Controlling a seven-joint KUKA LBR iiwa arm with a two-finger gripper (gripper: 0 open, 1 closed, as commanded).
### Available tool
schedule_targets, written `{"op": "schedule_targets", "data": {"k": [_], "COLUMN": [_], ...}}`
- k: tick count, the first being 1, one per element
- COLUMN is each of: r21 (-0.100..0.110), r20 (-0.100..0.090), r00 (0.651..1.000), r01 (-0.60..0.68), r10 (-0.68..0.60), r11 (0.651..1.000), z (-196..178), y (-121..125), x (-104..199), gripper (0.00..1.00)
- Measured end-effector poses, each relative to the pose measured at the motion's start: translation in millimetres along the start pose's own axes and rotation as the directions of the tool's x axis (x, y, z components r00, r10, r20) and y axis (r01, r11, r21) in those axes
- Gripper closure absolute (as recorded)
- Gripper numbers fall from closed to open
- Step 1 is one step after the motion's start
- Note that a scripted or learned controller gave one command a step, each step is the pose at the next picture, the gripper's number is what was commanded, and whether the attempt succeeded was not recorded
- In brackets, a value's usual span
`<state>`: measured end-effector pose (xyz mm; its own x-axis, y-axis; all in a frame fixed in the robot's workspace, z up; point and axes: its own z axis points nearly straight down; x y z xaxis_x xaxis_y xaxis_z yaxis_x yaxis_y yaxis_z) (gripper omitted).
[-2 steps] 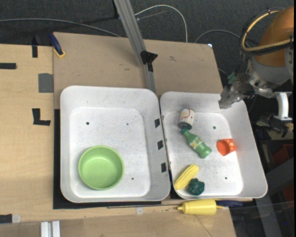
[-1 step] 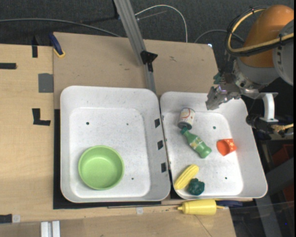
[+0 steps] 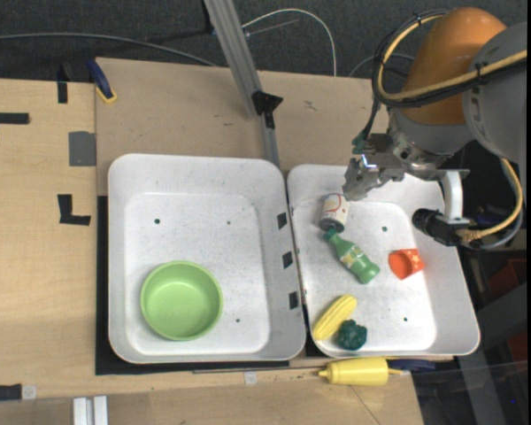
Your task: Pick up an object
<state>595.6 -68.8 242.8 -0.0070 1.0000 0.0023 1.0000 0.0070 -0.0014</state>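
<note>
Overhead, two shallow white bins were recorded side by side on a wooden bench point(image 3: 35, 264), the left bin point(image 3: 124, 237) at nine o'clock from the right bin point(image 3: 451, 326). A lime-green bowl point(image 3: 181, 300) was set upright in the left bin, toward its seven o'clock corner. The remaining objects were gathered in the right bin: a small white and red can point(image 3: 334, 209) lay on its side near the bin's eleven o'clock corner; a green bottle point(image 3: 352, 258) lay tilted just beyond it at five o'clock, its cap close to the can; an orange block point(image 3: 406, 263) was seen at three o'clock from the bottle, apart from it; a yellow corn cob point(image 3: 334, 316) and a dark green lump point(image 3: 351, 335) were found touching near the six o'clock rim. A yellow bottle point(image 3: 357, 372) lay on the bench just outside that rim. The grey arm, with its orange band point(image 3: 447, 56), was extended from three o'clock, and the gripper point(image 3: 357, 184) was held over the bin's far edge, just at one o'clock from the can. Whether the fingers were spread or pressed together could not be told, and nothing was seen between them.
</note>
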Motion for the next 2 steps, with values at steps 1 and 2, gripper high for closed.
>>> {"op": "schedule_targets", "data": {"k": [1,2], "r21": [0.001,0.003], "r20": [0.001,0.002], "r00": [1.0,1.0], "r01": [0.0,-0.002], "r10": [0.0,0.002], "r11": [1.0,1.0], "z": [2.5,12.0], "y": [-2.2,-18.1], "x": [50.0,92.3], "gripper": [1.0,1.0]}}
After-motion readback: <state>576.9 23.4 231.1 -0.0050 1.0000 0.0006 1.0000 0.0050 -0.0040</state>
